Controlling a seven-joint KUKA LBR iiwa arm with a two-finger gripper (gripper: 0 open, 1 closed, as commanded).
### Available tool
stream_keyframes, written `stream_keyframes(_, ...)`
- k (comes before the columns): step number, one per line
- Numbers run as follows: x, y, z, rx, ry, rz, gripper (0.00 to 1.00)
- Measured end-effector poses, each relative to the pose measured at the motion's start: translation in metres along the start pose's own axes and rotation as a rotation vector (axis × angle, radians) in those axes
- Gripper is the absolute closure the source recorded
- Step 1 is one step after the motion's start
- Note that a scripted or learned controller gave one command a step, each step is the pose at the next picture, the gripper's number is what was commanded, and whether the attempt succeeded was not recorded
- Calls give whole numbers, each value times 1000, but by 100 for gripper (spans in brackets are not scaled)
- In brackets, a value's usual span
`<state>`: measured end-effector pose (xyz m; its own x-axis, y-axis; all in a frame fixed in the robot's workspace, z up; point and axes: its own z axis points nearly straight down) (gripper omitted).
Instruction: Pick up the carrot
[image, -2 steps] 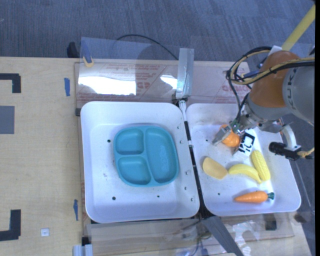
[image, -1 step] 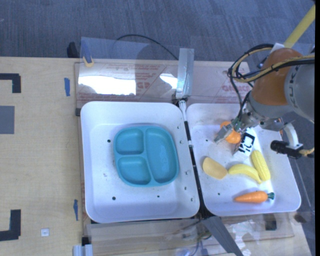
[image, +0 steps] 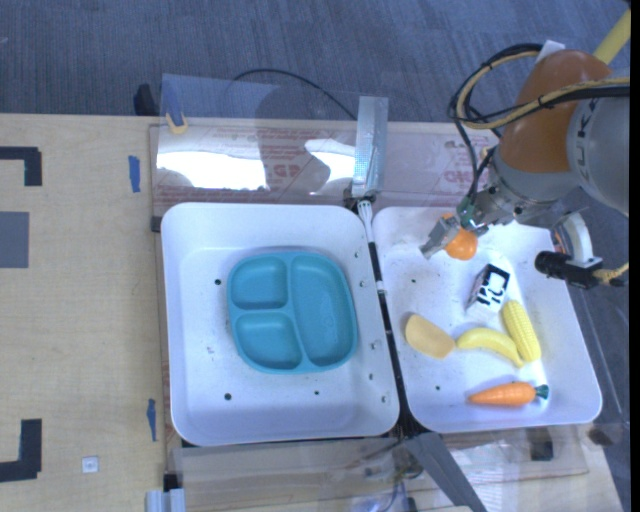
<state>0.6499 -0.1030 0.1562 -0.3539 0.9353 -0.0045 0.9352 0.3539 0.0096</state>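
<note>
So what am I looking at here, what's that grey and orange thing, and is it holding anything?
One camera looks down at a slant on a bench with two white bins. The grey and orange thing is a robot arm reaching in from the right. Its gripper hangs over the right bin, with a small orange ball at its tip; whether the ball is gripped is unclear. That bin also holds the carrot, a banana, a corn cob, a yellow chip-like piece and a small black-and-white object. The left bin holds a blue divided plate.

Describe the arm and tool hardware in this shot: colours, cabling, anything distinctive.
The arm is grey with a rounded orange band above the wrist. Black and yellow cables loop beside the band. The tool is a small grey metallic piece at the wrist's end.
</note>
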Motion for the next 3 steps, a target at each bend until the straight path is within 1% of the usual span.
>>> stream_keyframes(1,7,23,-31,3,0,70,100)
stream_keyframes(2,-4,-63,44,3,1,136,100)
stream_keyframes(3,28,-104,65,-2,-2,240,100)
